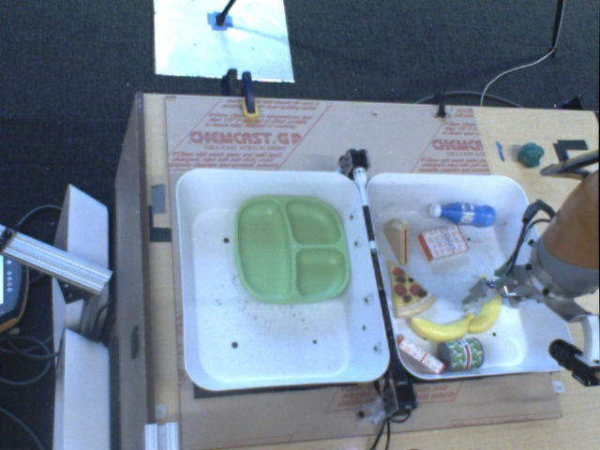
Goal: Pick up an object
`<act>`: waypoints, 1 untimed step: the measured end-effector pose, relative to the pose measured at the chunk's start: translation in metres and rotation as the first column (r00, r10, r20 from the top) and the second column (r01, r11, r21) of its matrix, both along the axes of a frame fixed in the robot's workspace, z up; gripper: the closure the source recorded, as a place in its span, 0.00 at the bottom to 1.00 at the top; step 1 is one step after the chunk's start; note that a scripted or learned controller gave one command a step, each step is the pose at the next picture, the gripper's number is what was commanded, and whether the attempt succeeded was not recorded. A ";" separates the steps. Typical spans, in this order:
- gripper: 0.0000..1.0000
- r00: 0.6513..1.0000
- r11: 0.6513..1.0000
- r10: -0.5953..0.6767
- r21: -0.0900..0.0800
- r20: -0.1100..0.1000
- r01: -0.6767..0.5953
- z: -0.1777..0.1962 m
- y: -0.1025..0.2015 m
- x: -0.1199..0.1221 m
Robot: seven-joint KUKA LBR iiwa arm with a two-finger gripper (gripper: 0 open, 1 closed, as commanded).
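1. Two shallow white plastic bins side by side on the bench: left bin (202,251), right bin (506,190).
2. In the left bin, a pale green three-compartment plastic plate (291,248), lying flat near the bin's middle.
3. In the right bin, a curved yellow toy banana (457,323) toward the near side, with a slice of toy pizza (410,291) just to its left.
4. Nearer than the banana: a small green and red can (462,352) and a red and white packet (419,355) beside the near wall.
5. Farther back: a blue and white bottle (466,214) on its side, a red and white box (442,244), a tan wedge (398,240).
6. Reaching in from the right, the grey two-finger gripper (487,293), low over the right bin.
7. Fingertips just above the banana's right end, near or touching; contact unclear.
8. Jaw spread: cannot tell; nothing visibly between the fingers.
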State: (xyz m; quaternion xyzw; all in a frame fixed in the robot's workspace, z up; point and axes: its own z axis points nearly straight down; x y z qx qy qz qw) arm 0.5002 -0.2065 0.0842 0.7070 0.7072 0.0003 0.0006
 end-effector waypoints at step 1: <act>1.00 1.000 1.000 0.001 0.000 0.003 -0.001 0.011 0.000 0.001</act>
